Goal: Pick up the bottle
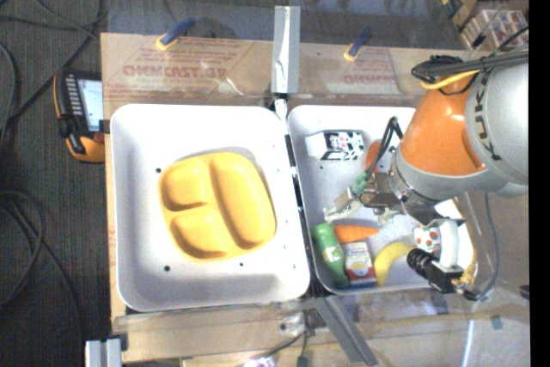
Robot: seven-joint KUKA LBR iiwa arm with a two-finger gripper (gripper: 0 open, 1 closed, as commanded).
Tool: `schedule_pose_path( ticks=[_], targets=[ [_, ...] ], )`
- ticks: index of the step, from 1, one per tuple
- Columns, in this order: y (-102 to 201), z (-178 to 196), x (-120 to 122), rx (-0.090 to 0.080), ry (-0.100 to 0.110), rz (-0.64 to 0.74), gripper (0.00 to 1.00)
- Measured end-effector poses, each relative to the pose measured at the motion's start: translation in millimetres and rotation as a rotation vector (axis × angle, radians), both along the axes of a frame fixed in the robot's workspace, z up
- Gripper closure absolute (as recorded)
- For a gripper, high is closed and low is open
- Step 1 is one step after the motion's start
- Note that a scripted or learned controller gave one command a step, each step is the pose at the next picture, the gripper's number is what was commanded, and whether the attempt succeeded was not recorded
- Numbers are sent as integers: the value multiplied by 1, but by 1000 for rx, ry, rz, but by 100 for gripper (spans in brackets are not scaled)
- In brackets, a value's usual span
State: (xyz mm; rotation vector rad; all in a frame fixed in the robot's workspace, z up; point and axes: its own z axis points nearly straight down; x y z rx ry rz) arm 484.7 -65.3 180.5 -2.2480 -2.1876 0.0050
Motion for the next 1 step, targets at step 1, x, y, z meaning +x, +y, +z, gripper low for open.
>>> schedule_pose_path(
  ticks=[1],
  targets=[
    [31, 0, 0, -1, 1, 18, 0]
  ],
)
